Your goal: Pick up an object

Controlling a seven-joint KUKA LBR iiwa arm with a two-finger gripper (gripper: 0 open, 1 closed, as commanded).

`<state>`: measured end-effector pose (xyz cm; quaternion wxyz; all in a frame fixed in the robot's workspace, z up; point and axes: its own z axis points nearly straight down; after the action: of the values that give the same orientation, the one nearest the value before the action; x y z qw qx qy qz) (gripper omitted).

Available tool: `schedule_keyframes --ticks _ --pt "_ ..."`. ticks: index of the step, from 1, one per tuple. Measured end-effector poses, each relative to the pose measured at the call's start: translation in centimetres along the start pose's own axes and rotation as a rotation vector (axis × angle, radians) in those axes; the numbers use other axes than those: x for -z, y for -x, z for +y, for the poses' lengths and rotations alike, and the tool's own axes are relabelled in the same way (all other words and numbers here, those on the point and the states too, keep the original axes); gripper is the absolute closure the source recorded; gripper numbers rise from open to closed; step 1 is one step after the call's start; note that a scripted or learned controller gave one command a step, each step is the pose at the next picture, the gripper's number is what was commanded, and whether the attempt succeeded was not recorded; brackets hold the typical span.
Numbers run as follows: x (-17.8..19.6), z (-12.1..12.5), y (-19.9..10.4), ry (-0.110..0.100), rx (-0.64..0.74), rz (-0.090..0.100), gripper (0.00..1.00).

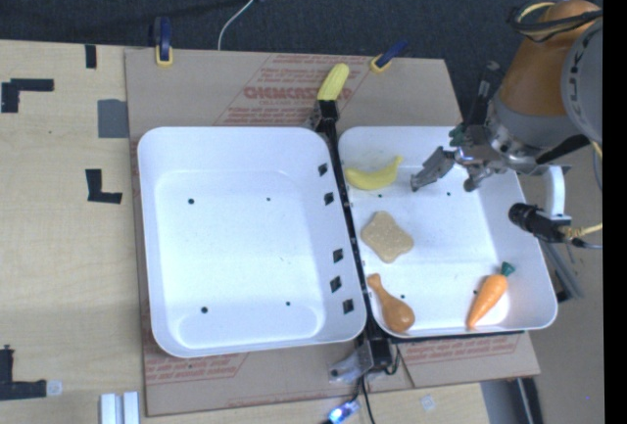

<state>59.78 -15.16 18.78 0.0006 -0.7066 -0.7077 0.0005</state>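
Gripper (pixel 449 173) open, just right of banana (pixel 373 176).

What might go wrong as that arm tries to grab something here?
The end effector hangs over the right bin with nothing in it, beside the banana, so it may close on air. The carrot and drumstick lie against the bin's rim, where fingers could hit the wall.

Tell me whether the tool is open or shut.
Open: the tool's two fingers splay apart above the right bin, nothing between them.
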Motion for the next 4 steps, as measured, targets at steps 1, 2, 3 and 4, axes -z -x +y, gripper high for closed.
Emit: schedule_keyframes --ticks 1,2,3,4 --pt "12.3 -2.1 -3.5 0.014 0.004 -0.001 0.0" --pt "31.2 -0.9 -3.8 0.021 0.002 -0.004 0.0" --pt "33.5 7.3 -10.7 0.006 0.007 0.0 0.0" --pt "34.5 7.1 -10.2 0.002 0.001 -0.004 1.0"
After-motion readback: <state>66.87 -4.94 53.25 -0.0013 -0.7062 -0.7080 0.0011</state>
